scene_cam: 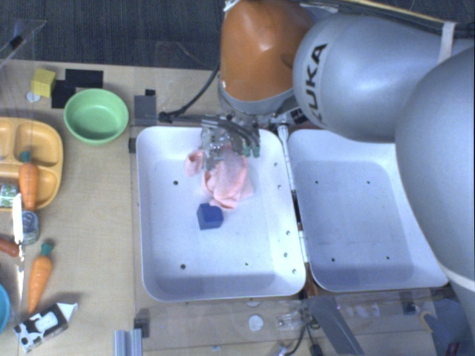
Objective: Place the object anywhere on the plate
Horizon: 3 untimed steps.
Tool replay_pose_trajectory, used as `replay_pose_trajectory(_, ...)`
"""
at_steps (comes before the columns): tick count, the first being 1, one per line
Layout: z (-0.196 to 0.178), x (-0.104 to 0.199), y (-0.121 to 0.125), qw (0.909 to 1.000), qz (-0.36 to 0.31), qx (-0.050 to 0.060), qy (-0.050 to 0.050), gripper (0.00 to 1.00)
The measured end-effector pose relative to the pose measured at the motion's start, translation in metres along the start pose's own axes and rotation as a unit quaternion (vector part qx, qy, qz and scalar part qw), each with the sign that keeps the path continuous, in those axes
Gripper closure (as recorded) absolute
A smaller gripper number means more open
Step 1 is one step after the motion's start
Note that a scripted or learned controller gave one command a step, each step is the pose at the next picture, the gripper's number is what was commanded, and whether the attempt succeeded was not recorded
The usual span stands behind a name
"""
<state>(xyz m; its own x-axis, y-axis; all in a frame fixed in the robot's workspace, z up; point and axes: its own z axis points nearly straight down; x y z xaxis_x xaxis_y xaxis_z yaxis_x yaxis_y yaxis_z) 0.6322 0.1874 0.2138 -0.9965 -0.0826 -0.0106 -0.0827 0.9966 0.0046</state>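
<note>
Pincer (220,156) sits over the pink cloth (230,182) in the left bin (171,273), just above the blue block (210,216); its opening I cannot tell. Grip should gather the cloth's bunched middle before lifting.

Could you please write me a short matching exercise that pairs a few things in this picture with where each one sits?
Things:
1. blue block
2. pink cloth
3. green bowl
4. carrot

Places:
A. on the yellow tray at the left edge
B. on the bench just left of the left bin's far corner
C. in the left bin, nearer the camera than the cloth
D. in the left bin, under the gripper

Pairs: 1-C, 2-D, 3-B, 4-A
</note>
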Motion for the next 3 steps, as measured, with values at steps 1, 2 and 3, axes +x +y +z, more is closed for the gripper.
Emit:
replay_pose_trajectory(1,-0.001,-0.027,0.047,0.9918,0.128,0.0,-0.001,1.0)
replay_pose_trajectory(2,0.007,-0.03,0.045,0.9822,0.188,0.0,0.0,1.0)
replay_pose_trajectory(3,-0.007,-0.031,0.046,0.9855,0.17,0.0,-0.001,1.0)
